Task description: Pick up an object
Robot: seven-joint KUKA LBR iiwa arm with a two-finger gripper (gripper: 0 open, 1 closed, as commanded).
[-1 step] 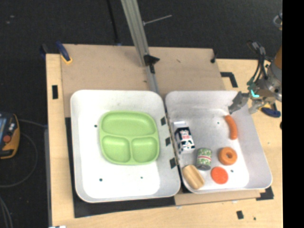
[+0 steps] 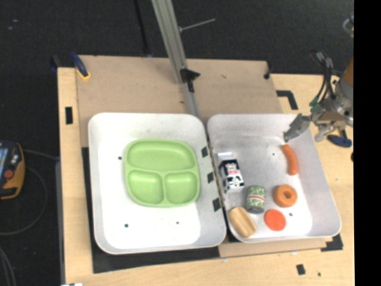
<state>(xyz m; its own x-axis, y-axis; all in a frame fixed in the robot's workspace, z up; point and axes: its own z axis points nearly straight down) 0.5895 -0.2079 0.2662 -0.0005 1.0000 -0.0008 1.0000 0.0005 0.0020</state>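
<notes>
Counter: a pale wooden counter (image 2: pixel 149 85) seen from above at a slant, with dark floor around it.
Left bin: a shallow white plastic bin (image 2: pixel 107 219) holding a light green plastic plate with three compartments (image 2: pixel 161 173), which lies flat near the bin's middle.
Right bin: a second shallow white plastic bin (image 2: pixel 250 133), touching the left one along their shared edge, with several small toy items gathered in its lower half.
Sausage: a small orange sausage-shaped toy (image 2: pixel 290 159) lies near the right wall, lengthwise up and down the view.
Doughnut: an orange ring-shaped toy doughnut (image 2: pixel 286 196) sits below the sausage.
Round piece: a flat red-orange round toy (image 2: pixel 274 219) rests just below the doughnut.
Can: a small green can with a printed label (image 2: pixel 256 198) stands between the doughnut and the carton.
Carton: a small black and white milk-style carton (image 2: pixel 231 174) lies near the bin's left wall.
Bread: a tan bread-roll toy (image 2: pixel 242 221) lies at the bin's lower left corner.
Arm: the grey arm enters from the right edge.
Jaws: the metal two-finger gripper (image 2: pixel 305 126) hangs over the right bin's upper right corner, above and apart from the sausage; jaws look spread and pinch nothing.
Pole: a grey metal pole (image 2: pixel 172 40) rises at the counter's back.
</notes>
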